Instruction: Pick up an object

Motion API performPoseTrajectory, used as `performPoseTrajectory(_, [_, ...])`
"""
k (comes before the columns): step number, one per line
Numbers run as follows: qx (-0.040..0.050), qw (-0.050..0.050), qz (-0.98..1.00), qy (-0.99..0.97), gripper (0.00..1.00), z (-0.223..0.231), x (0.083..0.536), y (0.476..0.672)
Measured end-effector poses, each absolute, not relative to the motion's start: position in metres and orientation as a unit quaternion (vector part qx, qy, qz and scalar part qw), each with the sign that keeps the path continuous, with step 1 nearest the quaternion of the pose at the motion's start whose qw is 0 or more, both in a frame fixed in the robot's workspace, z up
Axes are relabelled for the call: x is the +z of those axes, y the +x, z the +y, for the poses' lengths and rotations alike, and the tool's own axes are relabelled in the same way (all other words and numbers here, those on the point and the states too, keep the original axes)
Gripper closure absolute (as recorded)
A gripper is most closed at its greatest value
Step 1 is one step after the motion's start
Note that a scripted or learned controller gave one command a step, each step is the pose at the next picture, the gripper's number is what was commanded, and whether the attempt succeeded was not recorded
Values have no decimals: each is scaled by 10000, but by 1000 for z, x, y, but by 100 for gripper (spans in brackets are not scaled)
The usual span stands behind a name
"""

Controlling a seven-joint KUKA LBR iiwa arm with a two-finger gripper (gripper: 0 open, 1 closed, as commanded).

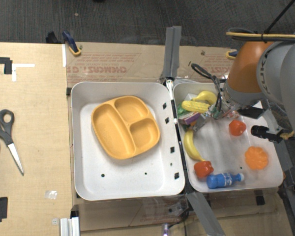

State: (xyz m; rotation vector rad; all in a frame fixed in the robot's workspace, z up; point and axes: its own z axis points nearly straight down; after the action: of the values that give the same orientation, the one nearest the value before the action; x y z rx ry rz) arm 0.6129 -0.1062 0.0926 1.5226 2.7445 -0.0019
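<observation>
The claw (212, 113) sits low at the right bin's (221, 146) far-left corner, among a corn cob (196, 105) and yellow toys; its finger state cannot be told. A banana (190, 145) lies along the left wall; a blue bottle (225, 180) lies at the near edge.

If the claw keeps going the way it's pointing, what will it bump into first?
Probably the corn cob, lying just ahead of the claw in the right bin. Depth is hard to judge from above.
</observation>
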Motion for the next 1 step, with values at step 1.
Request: performPoseTrajectory(1, [-22,-24,8688,4952,0,-104,91,648])
